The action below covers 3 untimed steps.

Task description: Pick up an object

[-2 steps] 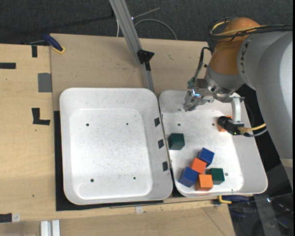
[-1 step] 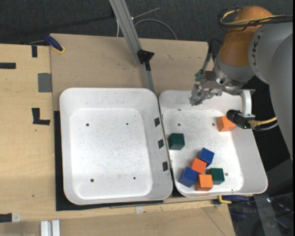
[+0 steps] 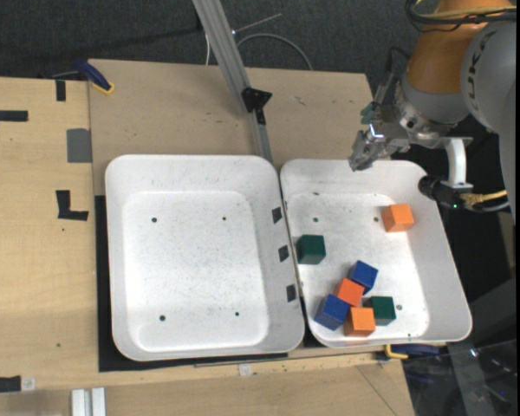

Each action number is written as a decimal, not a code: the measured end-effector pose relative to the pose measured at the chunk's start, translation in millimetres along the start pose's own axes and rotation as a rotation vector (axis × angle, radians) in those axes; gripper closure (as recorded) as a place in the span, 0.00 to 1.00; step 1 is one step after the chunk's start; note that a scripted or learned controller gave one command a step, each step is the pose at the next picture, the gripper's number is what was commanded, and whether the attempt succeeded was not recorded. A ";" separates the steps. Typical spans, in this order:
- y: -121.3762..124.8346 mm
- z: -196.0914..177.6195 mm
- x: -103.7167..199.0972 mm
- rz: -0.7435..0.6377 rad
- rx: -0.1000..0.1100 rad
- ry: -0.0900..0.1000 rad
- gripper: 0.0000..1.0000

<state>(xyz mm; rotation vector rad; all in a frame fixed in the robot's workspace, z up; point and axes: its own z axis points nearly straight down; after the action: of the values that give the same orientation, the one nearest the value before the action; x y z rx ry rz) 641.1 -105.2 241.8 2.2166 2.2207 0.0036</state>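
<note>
At the far left the pale wooden worktop (image 3: 35, 232) carries a few black tape marks and a grey patch (image 3: 79, 145), and a small blue and yellow clamp (image 3: 96, 76) sits near its back edge. Next comes the left bin (image 3: 113, 180), white and shallow, with a few dark dots on its floor. A grey metal pole (image 3: 230, 50) slants down from the top and ends at a black bracket (image 3: 256, 100) just behind the seam where the two bins meet, with a thin white cable (image 3: 277, 42) looping behind it.

The right bin (image 3: 446, 276) holds everything I could pick. A dark green block (image 3: 310, 249) stands alone near its left wall. Toward the near edge is a tight cluster: a blue block (image 3: 333, 310), an orange block (image 3: 350, 292) touching it, another orange block (image 3: 360, 321) at the front, a second blue block (image 3: 362, 276) at the back of the group, and a green block (image 3: 382, 309) on the right of it. A lone orange block (image 3: 398, 217) lies well apart from them, toward the far right of the bin.

My fingers (image 3: 362, 158) hang over the far rim of the right bin, back from every block and nearest the lone orange one. From this angle I cannot tell how wide they are set, and I see nothing between them. My arm (image 3: 468, 68) rises to the right, its orange band (image 3: 446, 55) above the wrist.
</note>
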 end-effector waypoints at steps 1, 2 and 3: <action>-20.0 -6.9 42.8 -0.003 0.006 0.003 1.00; -42.8 -13.5 94.1 -0.005 0.006 0.004 1.00; -69.2 -16.4 145.1 -0.005 0.007 0.003 1.00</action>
<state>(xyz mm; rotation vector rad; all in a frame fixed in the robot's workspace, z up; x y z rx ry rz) 571.6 39.8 257.7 2.2162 2.2315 -0.0009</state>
